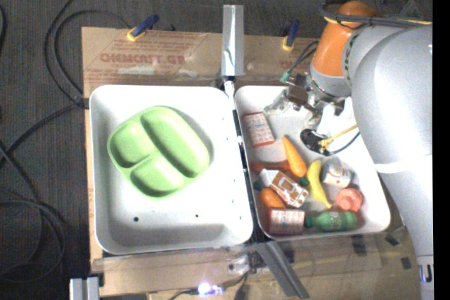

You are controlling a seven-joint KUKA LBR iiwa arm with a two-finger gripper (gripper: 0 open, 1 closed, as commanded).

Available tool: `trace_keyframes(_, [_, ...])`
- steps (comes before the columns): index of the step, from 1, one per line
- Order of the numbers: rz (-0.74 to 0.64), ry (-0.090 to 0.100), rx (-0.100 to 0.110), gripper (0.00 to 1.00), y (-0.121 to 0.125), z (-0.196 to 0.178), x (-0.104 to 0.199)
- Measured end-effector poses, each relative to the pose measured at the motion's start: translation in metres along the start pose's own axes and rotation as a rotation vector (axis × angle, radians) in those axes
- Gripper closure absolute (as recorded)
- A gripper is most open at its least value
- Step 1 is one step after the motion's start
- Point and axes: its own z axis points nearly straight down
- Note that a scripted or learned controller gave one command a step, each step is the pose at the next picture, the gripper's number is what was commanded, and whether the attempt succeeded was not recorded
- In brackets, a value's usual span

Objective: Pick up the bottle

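Observation:
The bottle (332,221) is green and lies on its side along the front wall of the right bin (380,221), between a brown can (285,221) and the bin's front right corner. My gripper (301,100) hangs over the back of the right bin, below the orange band (330,60) of the arm. It is far from the bottle, with nothing seen in its grasp. Several food items lie between the gripper and the bottle.
The right bin also holds a small carton (258,128), a carrot (295,157), a banana (316,183), a white cup (337,172) and a pink item (349,199). A green divided plate (159,149) sits in the left bin (112,235). The grey arm (401,116) covers the right side.

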Motion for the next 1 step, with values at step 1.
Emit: trace_keyframes(1, [0.000, -0.004, -0.014, 1.00, 0.0021, -0.0103, 0.0002])
